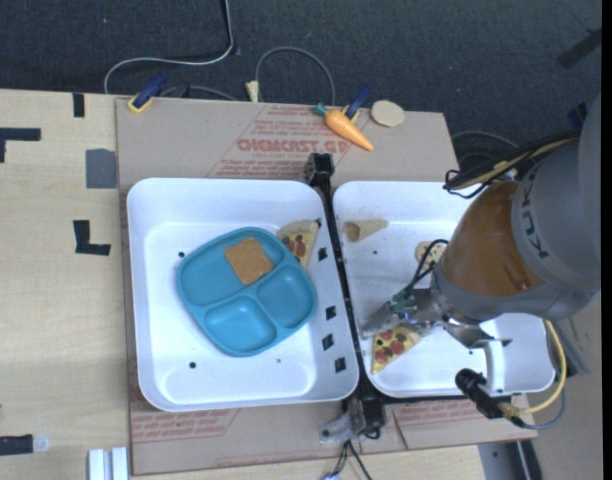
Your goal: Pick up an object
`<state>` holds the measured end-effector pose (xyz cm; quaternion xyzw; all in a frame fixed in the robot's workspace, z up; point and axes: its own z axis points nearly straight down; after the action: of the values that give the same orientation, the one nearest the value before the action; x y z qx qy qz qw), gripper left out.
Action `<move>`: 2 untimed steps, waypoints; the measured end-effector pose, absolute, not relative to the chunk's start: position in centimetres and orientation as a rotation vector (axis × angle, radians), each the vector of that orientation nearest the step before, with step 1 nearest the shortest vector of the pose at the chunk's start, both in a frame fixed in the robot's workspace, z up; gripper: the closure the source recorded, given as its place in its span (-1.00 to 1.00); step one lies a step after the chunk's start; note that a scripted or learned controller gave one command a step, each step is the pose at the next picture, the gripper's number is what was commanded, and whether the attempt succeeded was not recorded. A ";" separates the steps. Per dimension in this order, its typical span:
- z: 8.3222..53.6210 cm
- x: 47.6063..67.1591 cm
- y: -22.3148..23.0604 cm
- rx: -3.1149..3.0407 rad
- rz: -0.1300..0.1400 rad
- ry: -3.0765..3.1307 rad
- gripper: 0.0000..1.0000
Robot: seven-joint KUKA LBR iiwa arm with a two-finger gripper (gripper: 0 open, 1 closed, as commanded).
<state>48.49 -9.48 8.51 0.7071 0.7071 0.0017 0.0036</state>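
White plastic, two shallow bins side by side on a cardboard sheet [286, 148]; black divider strip [336, 268] between them taken as landmark.

Left of the divider: left bin [151, 268], holding a blue sectioned plate [248, 303]. A tan toast-like square [249, 261] lies in the plate's upper section. A pizza slice [301, 238] sits between the plate's upper right edge and the divider, just beside the divider.

Right of the divider: right bin [386, 198]. A small beige piece [364, 229] lies near the divider toward the bin's top edge. A second pizza slice [394, 345] lies low in the bin, just beside the divider, point toward the bin's bottom left corner. A pale ringed item [428, 253] shows partly at the arm's edge; identity unclear.

Arm [516, 248], grey with orange band, covers the bin's right half. Gripper [406, 308] sits just above the second pizza slice, close to the divider; whether its fingers are spread or pressed together, cannot tell, and no object is visibly between them.

Above the divider, on the cardboard: toy carrot [348, 130], with a beige disc [388, 114] to its right.
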 end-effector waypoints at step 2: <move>18.4 61.8 -6.9 2.218 0.001 2.226 -1.00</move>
<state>61.84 -6.90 18.39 0.7059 0.7084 0.0003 -0.0001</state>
